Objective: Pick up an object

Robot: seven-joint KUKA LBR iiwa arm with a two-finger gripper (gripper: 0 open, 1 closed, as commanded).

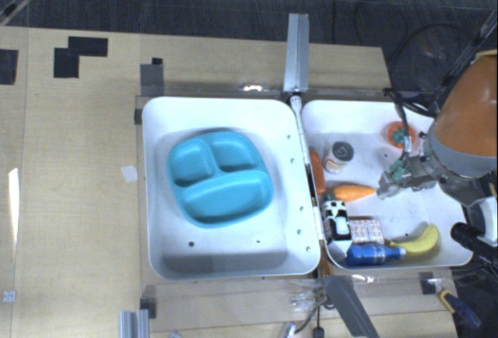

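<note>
My gripper (pixel 391 179) hangs over the middle of the right bin (pixel 366 120), reaching in from the right, its tips just right of an orange carrot-shaped toy (pixel 352 192). I see nothing between its fingers. Near it lie a small grey-lidded can (pixel 339 155), a red and green item (pixel 397 133) at the back right, a yellow banana (pixel 419 241), a blue bottle (pixel 372 254), a patterned small box (pixel 366 230) and a black-and-white toy (pixel 334 213).
The left bin (pixel 167 251) holds a blue divided plate (pixel 220 176). A metal divider post (pixel 296 56) stands behind the bins. An orange stick (pixel 316 173) lies along the right bin's left wall. Black cables run at the far right.
</note>
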